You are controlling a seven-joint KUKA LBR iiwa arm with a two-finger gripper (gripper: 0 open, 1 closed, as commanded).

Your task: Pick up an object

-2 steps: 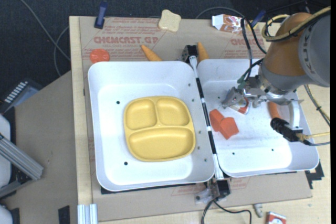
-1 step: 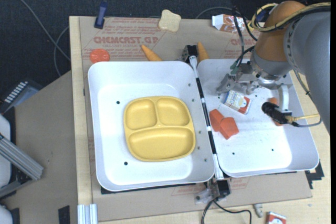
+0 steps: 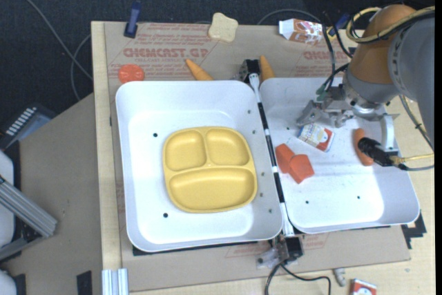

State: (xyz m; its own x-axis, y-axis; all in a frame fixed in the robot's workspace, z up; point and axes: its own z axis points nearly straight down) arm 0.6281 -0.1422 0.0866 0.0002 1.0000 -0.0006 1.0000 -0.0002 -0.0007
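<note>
A grey arm [image 3: 407,45] with an orange band reaches in from the right over the right bin [image 3: 387,207], its gripper [image 3: 324,109] low over the bin's upper middle. Whether the gripper is open or closed, or has hold of anything, cannot be told from this angle.

Just below the gripper, touching or nearly touching it, lies a small white carton [image 3: 317,136] with red print, tilted on the bin floor. Near it to the lower left are two orange-red blocks [image 3: 293,162], close against the bin's left wall. An orange piece [image 3: 363,147] lies to the right of the carton, beside the arm's black cable.

The left bin [image 3: 138,148] holds a yellow tray [image 3: 209,168] with three compartments, flat at its centre, well apart from the gripper.

Behind the bins, on the brown board [image 3: 166,45], are scattered a blue clip [image 3: 132,18], a bread-shaped toy [image 3: 222,26], an orange disc [image 3: 130,72], a carrot [image 3: 198,70] and a second small carton [image 3: 301,30]. All of these lie outside both bins, well away from the gripper.
</note>
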